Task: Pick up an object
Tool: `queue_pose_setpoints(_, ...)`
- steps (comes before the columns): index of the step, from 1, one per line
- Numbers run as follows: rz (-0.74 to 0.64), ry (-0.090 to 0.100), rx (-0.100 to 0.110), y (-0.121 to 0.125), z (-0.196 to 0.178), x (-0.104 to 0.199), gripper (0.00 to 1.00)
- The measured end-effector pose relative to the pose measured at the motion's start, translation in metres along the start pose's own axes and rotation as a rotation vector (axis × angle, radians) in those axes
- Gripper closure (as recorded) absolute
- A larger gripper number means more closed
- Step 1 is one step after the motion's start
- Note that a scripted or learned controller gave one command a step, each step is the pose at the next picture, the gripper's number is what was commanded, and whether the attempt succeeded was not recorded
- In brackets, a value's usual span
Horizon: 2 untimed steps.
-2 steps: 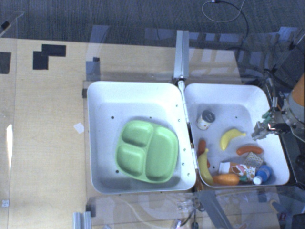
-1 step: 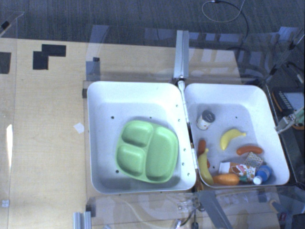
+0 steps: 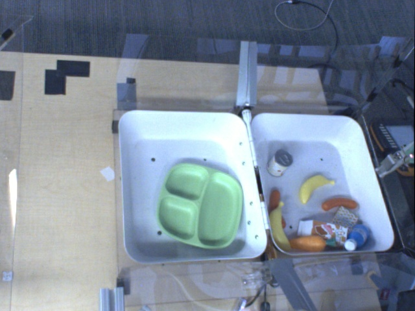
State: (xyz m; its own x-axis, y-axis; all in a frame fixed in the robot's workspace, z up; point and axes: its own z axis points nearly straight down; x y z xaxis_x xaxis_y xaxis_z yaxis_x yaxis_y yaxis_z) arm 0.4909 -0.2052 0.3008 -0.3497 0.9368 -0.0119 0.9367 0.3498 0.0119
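Note:
The right bin (image 3: pixel 305 131) holds several small objects. A small can (image 3: pixel 279 162) stands near its left wall. A yellow banana (image 3: pixel 316 187) lies in the middle, with a red sausage (image 3: pixel 340 204) just right of it. Another red sausage (image 3: pixel 275 198) and a second yellow banana (image 3: pixel 279 229) lie along the left wall. At the front are an orange carrot (image 3: pixel 308 243), a colourful packet (image 3: pixel 326 229) and a blue bottle with a white cap (image 3: pixel 358 236). A green divided plate (image 3: pixel 201 205) lies in the left bin (image 3: pixel 149 141).
A metal post (image 3: pixel 244 76) stands behind the seam between the bins. A pale piece of hardware with an orange part (image 3: pixel 397 159) pokes in at the right edge beside the right bin. A cable (image 3: pixel 305 11) loops on the floor behind the bench.

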Motion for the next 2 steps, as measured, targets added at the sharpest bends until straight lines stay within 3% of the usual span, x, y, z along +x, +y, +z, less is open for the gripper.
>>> queue_pose_setpoints(1, -0.111, 0.009, 0.007, 0.076, 0.103, -0.027, 1.0)
queue_pose_setpoints(2, -0.34, 0.009, 0.005, 0.059, 0.096, -0.022, 1.0)
